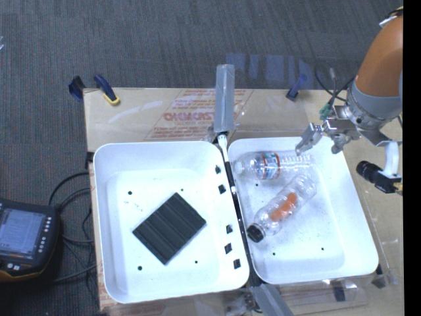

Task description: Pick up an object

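Observation:
The right bin (358,242) holds two clear plastic bottles. One bottle with a blue and red label (270,165) lies on its side near the bin's back wall. The other, a bottle with orange inside (284,207), lies slantwise below it, its black cap (255,232) toward the divider. In the left bin (108,176) a black ribbed pad (170,227) lies flat. My gripper (322,141) hangs above the back right corner of the right bin, up and right of the labelled bottle. It is open, with nothing between its fingers.
A grey post (224,104) stands at the back between the bins. Blue clamps (79,87) grip the board's back edge. A teach pendant (20,239) lies on the floor at left. A black cylinder (376,175) juts out beside the right bin.

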{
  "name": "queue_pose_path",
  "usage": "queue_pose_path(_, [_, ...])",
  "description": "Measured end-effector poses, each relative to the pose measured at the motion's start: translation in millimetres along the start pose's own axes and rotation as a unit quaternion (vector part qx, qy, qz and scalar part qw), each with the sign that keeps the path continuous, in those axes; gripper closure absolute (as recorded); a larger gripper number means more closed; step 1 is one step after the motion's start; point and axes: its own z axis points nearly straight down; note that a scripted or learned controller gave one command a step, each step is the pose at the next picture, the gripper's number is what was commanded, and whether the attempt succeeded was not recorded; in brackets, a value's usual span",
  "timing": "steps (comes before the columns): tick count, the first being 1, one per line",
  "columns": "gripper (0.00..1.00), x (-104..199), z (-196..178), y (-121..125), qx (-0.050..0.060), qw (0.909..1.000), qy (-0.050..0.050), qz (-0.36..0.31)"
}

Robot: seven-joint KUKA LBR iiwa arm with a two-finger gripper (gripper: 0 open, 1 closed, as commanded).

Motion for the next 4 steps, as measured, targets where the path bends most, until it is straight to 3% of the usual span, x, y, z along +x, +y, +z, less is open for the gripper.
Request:
queue_pose_path(1, [0.0, 30, 135, -27, -0.001, 0.9986, 0.0, -0.053])
queue_pose_path(2, [0.0, 36, 157, -111, 0.001, 0.9939, 0.001, -0.11])
queue_pose_path(3, [0.0, -1, 77, -76, -0.001, 0.9944, 0.0, -0.106])
queue_pose_path(4, [0.0, -4, 106, -105, 0.0, 0.9717, 0.0, -0.236])
